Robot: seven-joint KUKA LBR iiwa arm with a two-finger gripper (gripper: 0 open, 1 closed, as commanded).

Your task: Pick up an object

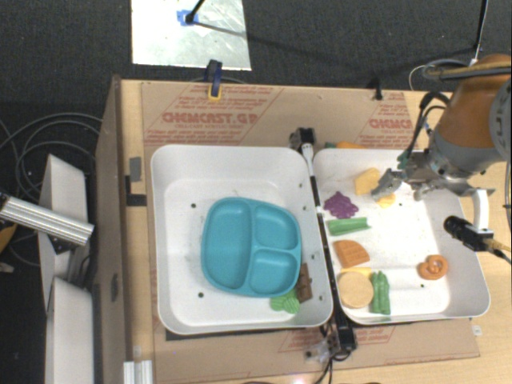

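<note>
My gripper (402, 187) hangs over the back of the right bin (460, 242), its two grey fingers spread apart and nothing between them. A yellow wedge (366, 181) lies just left of it, and a small yellow piece (386, 202) sits under its left finger. Further forward in the same bin lie purple grapes (342, 206), a green pod (348, 226), an orange bread piece (351, 253), a pale round biscuit (356, 289), a green pepper (380, 292) and an orange ring (433, 267).
The left bin (180, 174) holds a blue divided plate (250, 245), with a green leafy item (284, 302) and a brown piece (305, 285) at its front right. A black bar (468, 233) from the arm juts over the right bin's right side.
</note>
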